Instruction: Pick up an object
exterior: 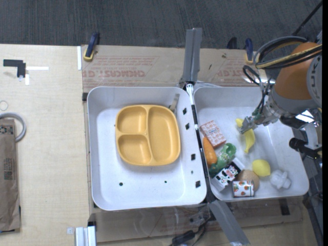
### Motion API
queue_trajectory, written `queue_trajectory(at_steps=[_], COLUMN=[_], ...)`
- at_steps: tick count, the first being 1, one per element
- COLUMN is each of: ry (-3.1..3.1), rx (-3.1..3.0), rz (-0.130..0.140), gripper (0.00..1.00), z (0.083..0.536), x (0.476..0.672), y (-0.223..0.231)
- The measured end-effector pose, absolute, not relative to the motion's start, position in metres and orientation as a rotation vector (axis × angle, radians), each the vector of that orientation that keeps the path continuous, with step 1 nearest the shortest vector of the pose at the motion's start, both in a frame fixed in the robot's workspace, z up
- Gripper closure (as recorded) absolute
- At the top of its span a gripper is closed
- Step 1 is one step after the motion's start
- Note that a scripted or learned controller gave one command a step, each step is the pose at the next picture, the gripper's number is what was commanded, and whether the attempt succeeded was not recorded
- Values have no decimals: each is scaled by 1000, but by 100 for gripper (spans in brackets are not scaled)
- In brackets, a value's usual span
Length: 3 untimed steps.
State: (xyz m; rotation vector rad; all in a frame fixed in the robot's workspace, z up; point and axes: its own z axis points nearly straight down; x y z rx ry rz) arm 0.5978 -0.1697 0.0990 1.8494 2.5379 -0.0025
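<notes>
two white bins sit side by side before you: the left bin carries a yellow divided plate near its middle, and the right bin carries the clutter. the grey arm with its orange band comes in from the right over the right bin's far corner. its gripper hangs low just above the banana; you cannot tell how wide the fingers stand, nor whether they touch the fruit. the banana lies in the middle of the right bin, its long axis running near to far, curving toward the gripper at the far end. nearer the divider you see a small pink carton, a carrot and a green vegetable. toward the near rim lie a lemon, a black-and-white carton, a small can and a pale white piece.
</notes>
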Motion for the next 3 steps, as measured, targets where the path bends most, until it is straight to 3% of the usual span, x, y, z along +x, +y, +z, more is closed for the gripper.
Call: queue_trajectory(at_steps=[1, 2, 3], ry=[2604, 2638, 2630], rx=[1754, 1700, 1718], rz=[-2, -2, -2], gripper=[100, 100, 100], z=[91, 109, 216], x=[613, 606, 573], y=[-165, -190, -150])
